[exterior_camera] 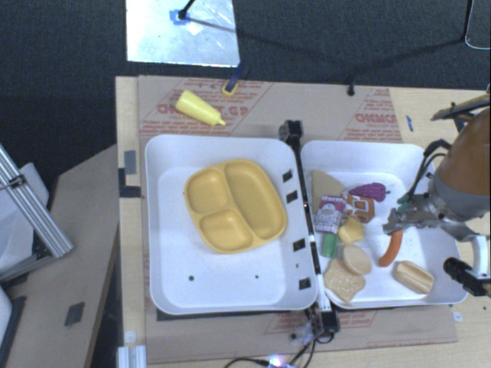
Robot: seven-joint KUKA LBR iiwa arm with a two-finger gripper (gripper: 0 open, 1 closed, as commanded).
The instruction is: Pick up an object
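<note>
Dark blue-grey carpet surrounds a cardboard-topped bench [253,102] carrying two shallow white bins side by side.

Right bin [368,150] holds the toy food. An orange-red toy sausage [390,249] lies tilted in the bin's right half, its upper end just under the gripper [405,219]. The gripper sits at the bin's right side, below the grey wrist and orange band of the arm [466,171]; its dark fingers point left toward the centre of the bin. Cannot tell from this angle how far the fingers are spread, nor whether the sausage top is between them or only beside them.

Near the sausage: a tan bread roll [413,276] lower right, close to the bin's front rim. A round pale bun [356,259] to the left, with a slice of toast [343,283] touching it below. A small yellow block [352,231] above the bun, a green piece [329,244] beside that. Further up, a printed snack packet [329,213], an orange-and-white item [360,204], a purple bunch of grapes [369,192], and a tan wedge [325,183] near the divider.

Left bin [165,228] contains a yellow three-compartment plate [234,204], roughly centred.

Outside the bins, on the cardboard behind the left bin, a yellow mustard bottle [199,107] lies on its side. A shiny metal sheet [181,20] rests on the carpet beyond.
</note>
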